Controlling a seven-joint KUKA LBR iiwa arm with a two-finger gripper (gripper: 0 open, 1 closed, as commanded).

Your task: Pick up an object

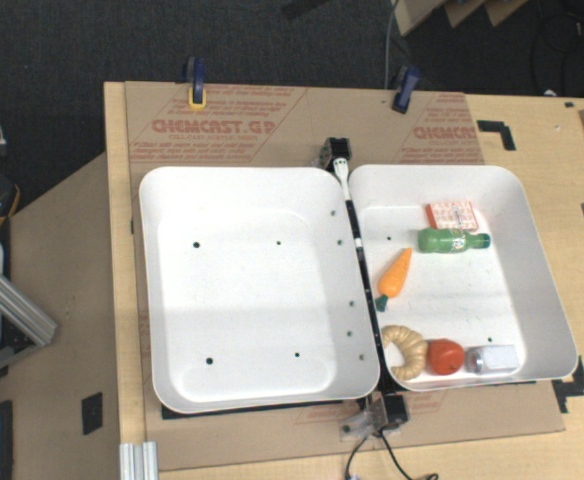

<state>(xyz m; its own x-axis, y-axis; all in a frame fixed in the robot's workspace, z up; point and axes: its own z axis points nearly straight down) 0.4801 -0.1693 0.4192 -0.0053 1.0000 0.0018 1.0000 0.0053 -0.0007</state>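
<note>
Cannot tell whether the gripper is spread or pressed together. On the side the arm reaches in from, the right bin (535, 268) with every loose object: at the far end a red-and-white packet (453, 214), touching the green bottle (452, 241) just below it; nearer the divider, an orange carrot (395, 273) lying at a slant, apart from both; along the near wall a beige ring (403, 349), a red ball (445, 356) touching it, and a small clear bottle (493, 359) just beside the ball. Beyond the divider, the left bin (242, 268). Under both, a cardboard sheet (227, 123) held by two blue clamps (196, 78) at its far edge.
</note>
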